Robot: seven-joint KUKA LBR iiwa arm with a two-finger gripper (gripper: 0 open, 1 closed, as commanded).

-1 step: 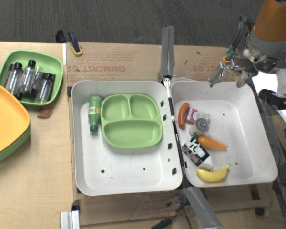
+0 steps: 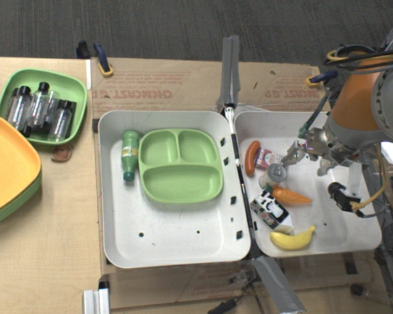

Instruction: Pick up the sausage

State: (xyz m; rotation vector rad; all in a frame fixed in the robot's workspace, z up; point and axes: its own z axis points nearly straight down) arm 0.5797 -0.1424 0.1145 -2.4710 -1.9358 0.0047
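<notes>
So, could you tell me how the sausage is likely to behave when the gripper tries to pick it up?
The sausage looks like a smooth, glossy, rounded toy, so it may slip between the fingers. Its cylindrical shape suggests it could roll if nudged sideways. It lies close to the right bin's wall, which probably limits rolling that way.

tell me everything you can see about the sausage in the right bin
The red-orange sausage is a short, smooth, glossy link with rounded ends, likely plastic toy food. It looks whole. It lies flat on the floor of the right white bin, in its upper left part, close to the wall that adjoins the left bin, its long axis running roughly up and down the picture. A small pink-and-white packet sits against its right side. The two-finger gripper is to its right, apart from it.
</notes>
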